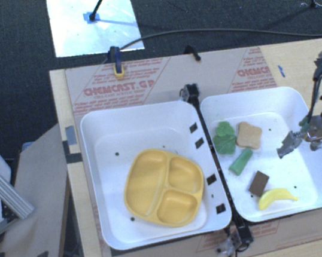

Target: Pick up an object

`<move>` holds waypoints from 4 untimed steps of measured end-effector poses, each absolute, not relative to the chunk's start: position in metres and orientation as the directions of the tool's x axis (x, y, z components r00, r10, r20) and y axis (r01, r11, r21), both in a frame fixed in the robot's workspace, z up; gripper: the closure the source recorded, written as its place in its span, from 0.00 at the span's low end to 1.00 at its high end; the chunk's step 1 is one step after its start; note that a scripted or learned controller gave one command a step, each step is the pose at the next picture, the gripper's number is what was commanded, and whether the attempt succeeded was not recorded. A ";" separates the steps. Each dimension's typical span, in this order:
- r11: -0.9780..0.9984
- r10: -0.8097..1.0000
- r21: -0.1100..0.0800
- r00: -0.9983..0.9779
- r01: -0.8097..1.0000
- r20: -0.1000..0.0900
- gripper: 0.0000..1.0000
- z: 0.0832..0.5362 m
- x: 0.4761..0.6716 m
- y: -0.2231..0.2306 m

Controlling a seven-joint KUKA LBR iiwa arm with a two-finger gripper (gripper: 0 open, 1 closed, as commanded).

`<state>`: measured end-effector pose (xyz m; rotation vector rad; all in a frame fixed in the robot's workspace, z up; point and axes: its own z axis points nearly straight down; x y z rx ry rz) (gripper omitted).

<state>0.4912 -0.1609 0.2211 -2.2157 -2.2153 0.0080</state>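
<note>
Two shallow white bins are seen side by side on the bench point(47, 173), which is covered under the bins by a brown sheet point(159, 77) printed with red lettering. The left bin point(98, 135) is occupied by a yellow divided plate point(164, 186), which is set slightly tilted toward the bin's lower right and is marked off into three compartments.

In the right bin point(302, 102) five small things are laid. A green leafy piece point(225, 138) is found near the bin's left wall, with a tan slice of toast point(249, 135) just beside it on the right. Below these, a green stick point(241, 161) is placed at a slant. Further down, a small brown block point(259, 183) is seen, and just below it a yellow banana point(276, 198) is laid close to the bin's lower wall.

The arm is brought in from the right edge, and its gripper point(286, 147) is held over the right half of the right bin, pointed leftward toward the things. It is kept apart from all of them; the toast and the green stick are the nearest. Nothing is seen between the jaws, and whether they are set wide or narrow cannot be told from this slant, since the tip is shown only as a small grey shape.

A blue clamp point(116, 58) is fixed at the top edge of the sheet.
</note>
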 end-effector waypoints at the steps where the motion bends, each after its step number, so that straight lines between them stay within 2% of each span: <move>1: 0.003 1.000 0.002 -0.003 1.000 -0.001 0.00 0.226 0.494 -0.161; 2: 0.001 1.000 -0.003 -0.001 1.000 0.001 0.00 0.167 0.487 -0.164; 4: 0.000 1.000 0.002 0.000 1.000 0.002 0.00 0.086 0.492 -0.164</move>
